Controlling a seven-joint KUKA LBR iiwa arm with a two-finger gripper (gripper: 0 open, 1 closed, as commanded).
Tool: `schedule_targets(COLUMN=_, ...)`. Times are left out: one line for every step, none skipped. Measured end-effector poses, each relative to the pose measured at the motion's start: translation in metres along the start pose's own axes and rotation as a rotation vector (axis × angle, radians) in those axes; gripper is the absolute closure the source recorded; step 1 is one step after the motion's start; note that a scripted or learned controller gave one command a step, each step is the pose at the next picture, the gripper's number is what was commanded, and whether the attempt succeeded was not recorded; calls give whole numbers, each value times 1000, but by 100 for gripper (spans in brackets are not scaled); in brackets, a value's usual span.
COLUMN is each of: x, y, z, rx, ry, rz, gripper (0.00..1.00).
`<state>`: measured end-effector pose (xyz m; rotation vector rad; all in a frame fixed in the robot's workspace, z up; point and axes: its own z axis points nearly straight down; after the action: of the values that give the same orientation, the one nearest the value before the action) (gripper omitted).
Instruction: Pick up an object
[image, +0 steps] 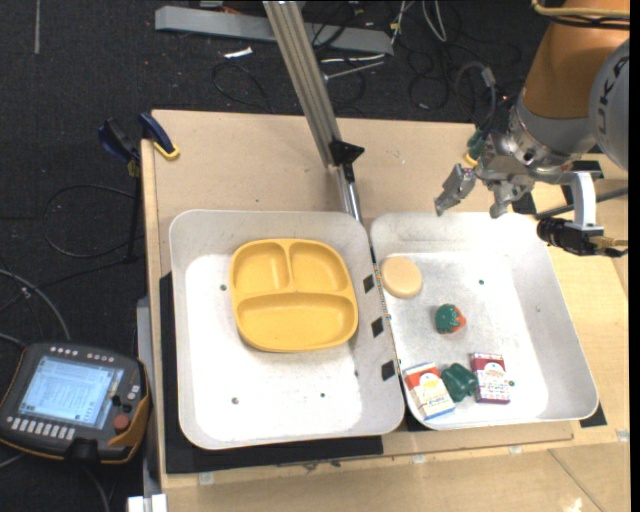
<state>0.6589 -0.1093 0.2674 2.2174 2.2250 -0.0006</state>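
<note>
The gripper (474, 198) hangs with jaws released and nothing between them, above the far rim of the right bin (520, 240), at about one o'clock from the objects. A good try means dropping straight over one free-standing piece: the round tan disc (402, 277) at ten o'clock in the bin looks flat and smooth, the green-and-red toy (449, 319) near centre lumpier. The small cartons (431, 391) at six o'clock crowd together. The yellow compartment tray (294, 295) looks hard and glossy.

no text legible, box prints blurred
</note>
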Motion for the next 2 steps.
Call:
schedule_targets(x=0, y=0, z=0, rx=0, ry=0, rz=0, gripper=0)
schedule_targets(x=-1, y=-7, z=62, rx=6, ry=0, rz=4, gripper=0)
